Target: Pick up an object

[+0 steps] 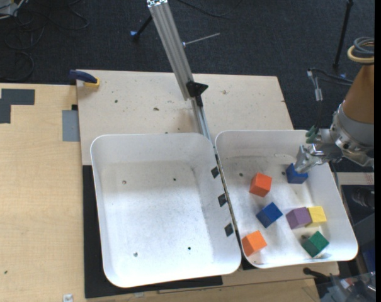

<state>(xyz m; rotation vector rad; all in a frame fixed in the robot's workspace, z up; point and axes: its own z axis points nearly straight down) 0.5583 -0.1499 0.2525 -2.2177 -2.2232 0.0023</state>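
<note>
The end effector (301, 162) is hovering at a blue block (296, 175) in the right bin (275, 140), seemingly mid-grasp. I cannot tell whether it is gripping; next it needs a firm closure, then a lift.

The gripper (301, 163) was positioned over a blue block (296, 175) in the right bin (341, 187). Six other blocks were scattered nearby.

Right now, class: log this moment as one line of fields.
gripper: over right bin, at blue block | grasp: unconfirmed | left bin: no blocks
</note>
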